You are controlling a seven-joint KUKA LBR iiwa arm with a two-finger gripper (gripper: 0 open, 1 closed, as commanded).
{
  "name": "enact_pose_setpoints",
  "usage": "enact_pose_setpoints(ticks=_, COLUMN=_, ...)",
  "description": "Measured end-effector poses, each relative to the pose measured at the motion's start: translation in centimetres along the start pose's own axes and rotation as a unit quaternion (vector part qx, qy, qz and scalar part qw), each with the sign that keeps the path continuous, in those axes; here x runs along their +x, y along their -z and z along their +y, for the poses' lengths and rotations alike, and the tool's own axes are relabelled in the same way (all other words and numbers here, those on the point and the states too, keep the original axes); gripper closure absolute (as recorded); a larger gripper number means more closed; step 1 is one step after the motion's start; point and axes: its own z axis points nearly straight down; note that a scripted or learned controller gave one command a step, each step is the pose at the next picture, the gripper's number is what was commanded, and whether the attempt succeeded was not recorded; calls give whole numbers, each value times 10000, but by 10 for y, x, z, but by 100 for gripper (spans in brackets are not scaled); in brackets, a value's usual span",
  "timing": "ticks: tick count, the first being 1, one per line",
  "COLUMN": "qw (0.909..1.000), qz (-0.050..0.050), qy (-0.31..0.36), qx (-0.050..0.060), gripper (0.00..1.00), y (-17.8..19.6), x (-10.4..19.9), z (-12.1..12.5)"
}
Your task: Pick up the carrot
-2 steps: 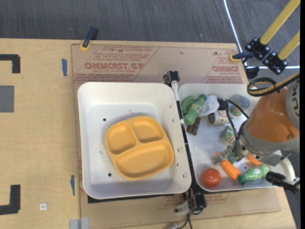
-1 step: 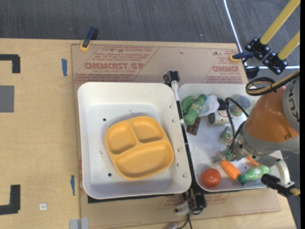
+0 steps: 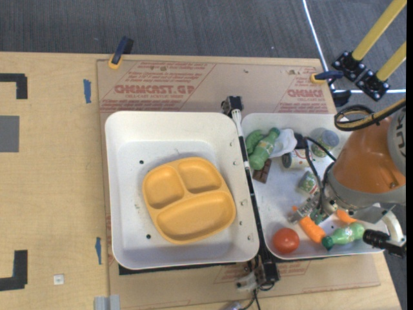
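Gripper (image 3: 317, 206) low in the right bin (image 3: 277, 192), finger state cannot be told, carrot (image 3: 312, 230) just beside it at six o'clock, tomato (image 3: 286, 239) at seven o'clock

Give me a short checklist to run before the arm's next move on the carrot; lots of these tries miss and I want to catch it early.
1. Carrot in view, in the right bin: ok.
2. Pincer above the carrot's upper end: ok.
3. Carrot between the pincer's tips: cannot tell, the wrist covers them.
4. Free room around the carrot: not ok, the tomato and a green bottle lie close on either side.
5. Carrot lifted off the bin floor: not ok, it lies flat.
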Motion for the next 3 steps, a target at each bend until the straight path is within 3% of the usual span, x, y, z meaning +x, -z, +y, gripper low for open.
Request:
enact_pose_setpoints(ticks=1, qw=10000, qz=0, qy=-2, qx=-1, gripper=100, y=8, x=0, z=1)
enact_pose_setpoints(ticks=2, qw=9990, qz=3, qy=452, qx=9, gripper=100, y=0, x=10, z=6)
enact_pose_setpoints(ticks=3, qw=9879, qz=11, qy=1548, qx=-13, gripper=100, y=0, x=2, z=2)
